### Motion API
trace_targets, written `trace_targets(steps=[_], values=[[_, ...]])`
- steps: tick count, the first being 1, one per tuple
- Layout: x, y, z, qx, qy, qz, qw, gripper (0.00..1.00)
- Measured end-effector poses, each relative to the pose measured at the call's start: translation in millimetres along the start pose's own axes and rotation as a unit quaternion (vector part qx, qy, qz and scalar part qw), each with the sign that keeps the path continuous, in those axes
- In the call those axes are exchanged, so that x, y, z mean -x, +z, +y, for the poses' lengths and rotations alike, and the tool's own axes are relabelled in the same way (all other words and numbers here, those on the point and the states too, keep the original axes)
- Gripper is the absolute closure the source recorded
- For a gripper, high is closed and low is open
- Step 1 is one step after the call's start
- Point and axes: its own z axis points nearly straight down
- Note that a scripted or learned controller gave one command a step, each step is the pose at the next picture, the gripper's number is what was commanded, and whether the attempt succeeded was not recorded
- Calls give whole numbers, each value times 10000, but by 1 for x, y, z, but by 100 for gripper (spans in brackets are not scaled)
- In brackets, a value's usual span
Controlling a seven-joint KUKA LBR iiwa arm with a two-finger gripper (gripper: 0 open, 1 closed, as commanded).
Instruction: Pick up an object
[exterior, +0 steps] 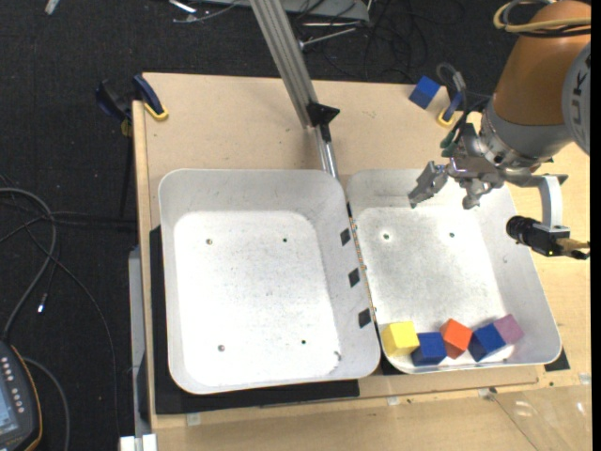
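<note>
A light wooden bench [244, 120] stands on a dark carpeted floor strewn with black cables. It bears two shallow white plastic bins side by side. The left white bin [178, 195] occupies the centre-left of the frame. The right white bin [526, 280] sits at centre-right, touching or nearly touching it along a seam marked with small black tabs.

The grey arm with its orange band enters from the upper right. Its two-finger gripper [449, 188] hangs over the upper part of the right bin. The fingers are spread apart, with nothing between them.

The candidate objects lie clustered in the lower corner of the right bin, well apart from the gripper: a yellow cube [401, 335], a dark blue block [430, 348], an orange-red cube [457, 335], a second blue block [487, 341] and a pale purple block [508, 328]. They sit close together, several touching.

Progress: no object is grasped or lifted. By my judgement the whole pick remains: travel to the lower corner, descent, closure and lift.

A blue clamp [427, 90] grips the bench edge at upper right. A slanted metal pole [282, 45] crosses the top centre. No brand, label or legible writing can be made out.
</note>
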Motion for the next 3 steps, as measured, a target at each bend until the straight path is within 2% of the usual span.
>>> trace_targets(steps=[1, 3], values=[[-43, 61, -14, -34, -33, 11, 10000, 0], [-66, 57, -91, -17, 4, 3, 10000, 0]])
